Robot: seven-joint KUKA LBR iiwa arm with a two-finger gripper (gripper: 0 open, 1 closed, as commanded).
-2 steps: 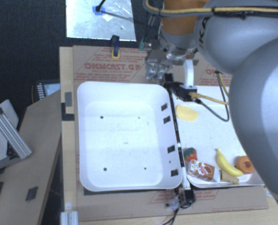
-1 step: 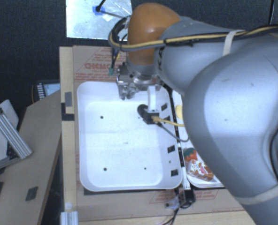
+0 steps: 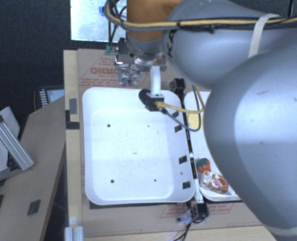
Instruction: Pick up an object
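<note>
One gripper [image 3: 130,76] above the left bin's [image 3: 96,134] far rim.

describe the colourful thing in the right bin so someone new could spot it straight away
Start at the two white bins side by side; the right bin lies mostly under the big grey arm. Follow its near edge to the corner beside the divider between the bins. There sits a small orange, red and white object, partly covered by the arm, the one brightly coloured item visible in either bin.
</note>
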